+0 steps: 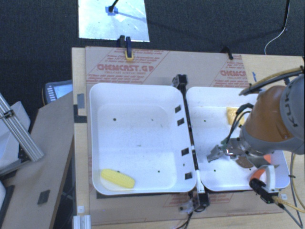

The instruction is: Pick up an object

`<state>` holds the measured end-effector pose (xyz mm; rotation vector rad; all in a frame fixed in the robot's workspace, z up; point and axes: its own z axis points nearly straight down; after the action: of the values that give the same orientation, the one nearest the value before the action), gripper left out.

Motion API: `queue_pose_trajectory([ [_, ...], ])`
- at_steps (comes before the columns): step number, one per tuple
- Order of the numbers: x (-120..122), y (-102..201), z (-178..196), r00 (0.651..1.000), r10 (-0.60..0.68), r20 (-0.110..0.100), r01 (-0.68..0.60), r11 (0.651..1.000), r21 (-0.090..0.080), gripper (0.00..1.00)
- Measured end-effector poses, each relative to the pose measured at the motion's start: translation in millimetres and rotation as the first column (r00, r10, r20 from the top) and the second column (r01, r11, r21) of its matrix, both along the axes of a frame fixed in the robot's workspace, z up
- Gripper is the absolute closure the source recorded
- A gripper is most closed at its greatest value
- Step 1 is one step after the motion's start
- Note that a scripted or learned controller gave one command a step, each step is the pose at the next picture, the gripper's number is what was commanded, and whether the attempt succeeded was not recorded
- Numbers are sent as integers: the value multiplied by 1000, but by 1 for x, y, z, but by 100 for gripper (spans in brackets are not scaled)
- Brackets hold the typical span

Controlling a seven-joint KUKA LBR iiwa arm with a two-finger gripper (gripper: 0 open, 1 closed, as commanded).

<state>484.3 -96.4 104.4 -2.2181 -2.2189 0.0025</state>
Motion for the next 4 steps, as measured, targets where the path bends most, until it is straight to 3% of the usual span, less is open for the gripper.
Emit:
queue_pose_trajectory([
  [1, 94, 24, 85, 1000, 10, 19, -10, 1000, -4, 0],
  [2, 18, 40, 79, 1000, 0, 0, 0, 1000, 0, 0],
  [3, 2, 132, 79, 1000, 11, 4, -11, 1000, 1, 0],
  [4, 118, 212, 123, 1000, 13, 19, -13, 1000, 2, 0],
])
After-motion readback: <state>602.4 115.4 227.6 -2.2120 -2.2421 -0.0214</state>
